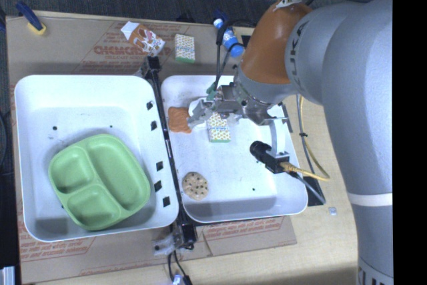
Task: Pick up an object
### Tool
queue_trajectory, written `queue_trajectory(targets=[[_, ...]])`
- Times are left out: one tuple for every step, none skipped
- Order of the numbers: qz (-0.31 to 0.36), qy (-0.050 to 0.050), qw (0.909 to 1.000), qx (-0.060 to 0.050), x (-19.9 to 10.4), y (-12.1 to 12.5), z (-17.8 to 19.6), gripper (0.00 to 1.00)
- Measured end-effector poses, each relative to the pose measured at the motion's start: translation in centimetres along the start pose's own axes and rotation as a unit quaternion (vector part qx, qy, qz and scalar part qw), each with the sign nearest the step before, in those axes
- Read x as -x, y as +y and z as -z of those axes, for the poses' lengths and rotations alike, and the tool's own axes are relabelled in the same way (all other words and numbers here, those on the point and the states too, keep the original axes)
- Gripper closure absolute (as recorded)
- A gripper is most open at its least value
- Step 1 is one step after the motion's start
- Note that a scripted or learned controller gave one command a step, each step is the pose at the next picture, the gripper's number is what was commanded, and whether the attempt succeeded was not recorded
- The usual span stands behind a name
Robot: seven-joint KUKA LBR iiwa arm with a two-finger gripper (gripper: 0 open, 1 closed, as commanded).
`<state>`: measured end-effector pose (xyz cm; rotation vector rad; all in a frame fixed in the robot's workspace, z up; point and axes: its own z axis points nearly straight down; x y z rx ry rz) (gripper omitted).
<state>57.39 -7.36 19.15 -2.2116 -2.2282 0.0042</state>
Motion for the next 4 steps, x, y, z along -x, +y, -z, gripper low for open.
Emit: queue_trajectory(targets=[[0.0, 0.0, 1.0, 0.0, 0.0, 0.0, 0.0, 0.0], [-0.001, 0.0, 1.0, 0.0, -1.1, -5.1, 0.0, 0.0], [-0.001, 0.0, 1.0, -0.002, 2.5, -1.6, -10.1, 0.0], [0.002, 0.0, 1.0, -0.001, 2.5, -1.5, -9.0, 1.0]])
